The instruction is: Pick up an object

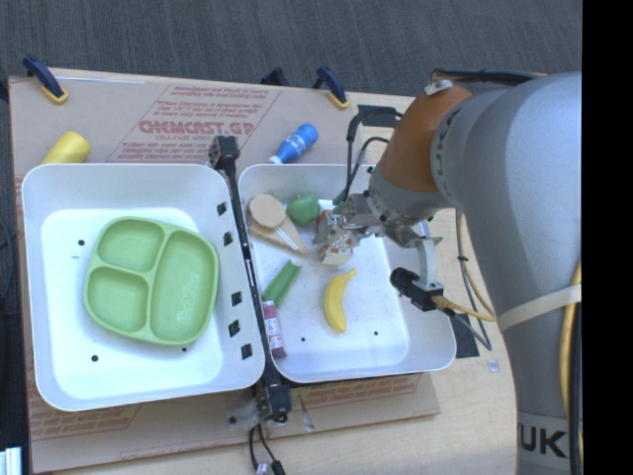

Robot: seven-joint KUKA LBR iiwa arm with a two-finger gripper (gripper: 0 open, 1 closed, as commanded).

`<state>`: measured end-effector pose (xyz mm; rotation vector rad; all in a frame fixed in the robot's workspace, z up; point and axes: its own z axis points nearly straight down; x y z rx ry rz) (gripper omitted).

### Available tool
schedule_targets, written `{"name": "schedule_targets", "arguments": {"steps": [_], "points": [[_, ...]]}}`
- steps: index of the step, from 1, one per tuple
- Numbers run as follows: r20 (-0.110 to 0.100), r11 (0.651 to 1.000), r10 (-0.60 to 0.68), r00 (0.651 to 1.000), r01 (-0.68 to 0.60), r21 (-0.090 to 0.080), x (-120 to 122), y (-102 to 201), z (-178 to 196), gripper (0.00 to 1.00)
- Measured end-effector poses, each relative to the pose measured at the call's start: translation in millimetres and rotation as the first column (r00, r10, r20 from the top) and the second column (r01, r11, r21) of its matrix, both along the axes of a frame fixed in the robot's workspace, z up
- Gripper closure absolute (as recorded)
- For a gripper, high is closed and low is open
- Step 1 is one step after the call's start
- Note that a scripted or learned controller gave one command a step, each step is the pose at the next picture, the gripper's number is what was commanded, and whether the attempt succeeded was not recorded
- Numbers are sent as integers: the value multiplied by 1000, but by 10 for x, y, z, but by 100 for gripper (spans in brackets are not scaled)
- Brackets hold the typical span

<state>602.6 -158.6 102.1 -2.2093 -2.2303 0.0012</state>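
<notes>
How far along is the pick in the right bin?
Done: the arm has reached into the right bin, and the claw sits low among the items. In hand: nothing visibly gripped; clutter there hides its tips. Left: grasp and lift. The banana, green marker and wooden spoon lie on the floor of the bin.

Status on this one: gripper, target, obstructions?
Gripper low in right bin, over a small boxy item; grasp unconfirmed. Banana just below. Wooden spoon and green ball close alongside.

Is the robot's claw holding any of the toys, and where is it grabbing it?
It cannot be told. The gripper is down in the right bin, right at a small pale object, but the view is too blurred to show a hold.
</notes>
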Motion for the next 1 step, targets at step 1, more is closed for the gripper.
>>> {"name": "schedule_targets", "arguments": {"steps": [1], "points": [[-1, 1000, -6, 1000, 6, 0, -917, 96, 802, 100]]}}
